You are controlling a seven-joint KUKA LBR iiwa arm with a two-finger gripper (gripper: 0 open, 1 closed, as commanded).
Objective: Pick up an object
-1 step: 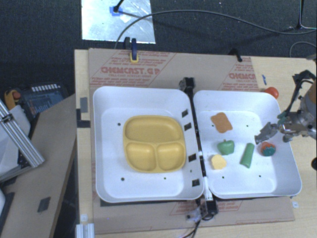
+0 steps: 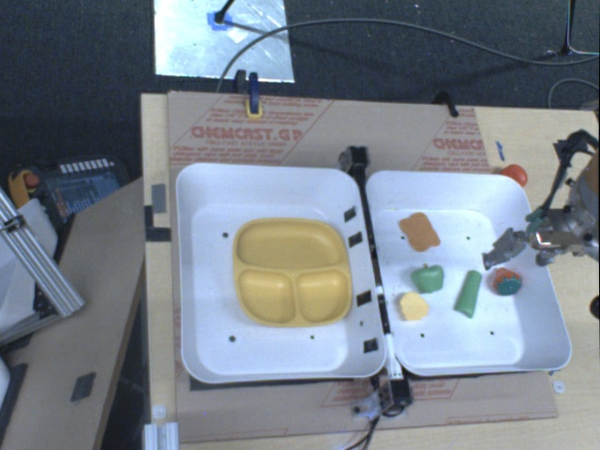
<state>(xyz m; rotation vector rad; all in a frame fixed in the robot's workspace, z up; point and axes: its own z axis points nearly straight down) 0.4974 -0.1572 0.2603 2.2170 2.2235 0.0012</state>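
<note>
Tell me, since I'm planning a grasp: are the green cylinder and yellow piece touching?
Apart. The camera view shows white bin floor between the green cylinder and yellow piece.

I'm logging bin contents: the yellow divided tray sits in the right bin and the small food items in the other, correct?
Not quite. The camera view shows the yellow divided tray in the left bin. The small food items, such as the green pepper and the orange piece, lie in the right bin.

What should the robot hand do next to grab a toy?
Probably move a little down and toward the small red-and-teal toy, the nearest thing. The gripper sits just above it in the right bin, holding nothing yet; the green block lies close beside that toy.
</note>
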